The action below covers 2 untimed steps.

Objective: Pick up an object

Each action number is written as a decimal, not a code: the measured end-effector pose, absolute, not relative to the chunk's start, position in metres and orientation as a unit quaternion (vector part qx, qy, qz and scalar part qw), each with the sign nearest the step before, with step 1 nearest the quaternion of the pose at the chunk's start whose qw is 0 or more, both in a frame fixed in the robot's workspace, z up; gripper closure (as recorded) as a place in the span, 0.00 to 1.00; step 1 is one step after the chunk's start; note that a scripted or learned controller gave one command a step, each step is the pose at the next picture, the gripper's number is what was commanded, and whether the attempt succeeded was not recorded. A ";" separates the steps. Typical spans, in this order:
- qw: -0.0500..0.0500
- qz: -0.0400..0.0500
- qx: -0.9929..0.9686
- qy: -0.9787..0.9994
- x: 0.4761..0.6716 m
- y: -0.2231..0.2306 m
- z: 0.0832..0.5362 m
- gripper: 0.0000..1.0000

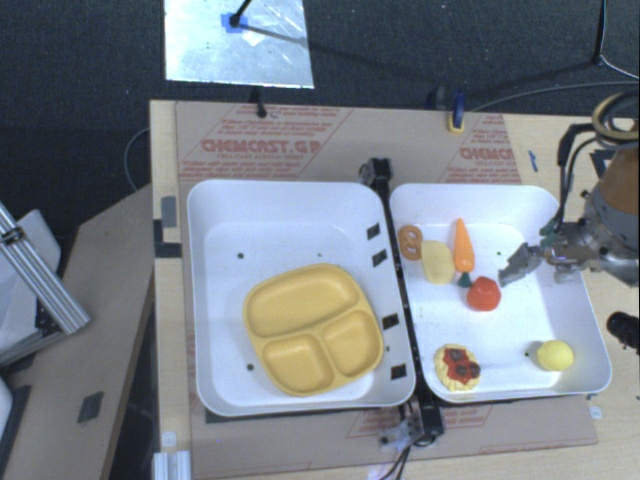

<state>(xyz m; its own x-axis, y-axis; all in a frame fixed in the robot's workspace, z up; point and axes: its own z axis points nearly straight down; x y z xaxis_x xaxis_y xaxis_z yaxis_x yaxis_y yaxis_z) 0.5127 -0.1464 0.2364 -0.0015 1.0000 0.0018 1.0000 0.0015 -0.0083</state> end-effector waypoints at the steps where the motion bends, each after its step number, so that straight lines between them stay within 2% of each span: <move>1: 0.000 0.000 -0.706 -0.709 0.515 -0.146 0.241 0.00; 2: 0.001 0.001 -0.707 -0.707 0.508 -0.151 0.194 0.00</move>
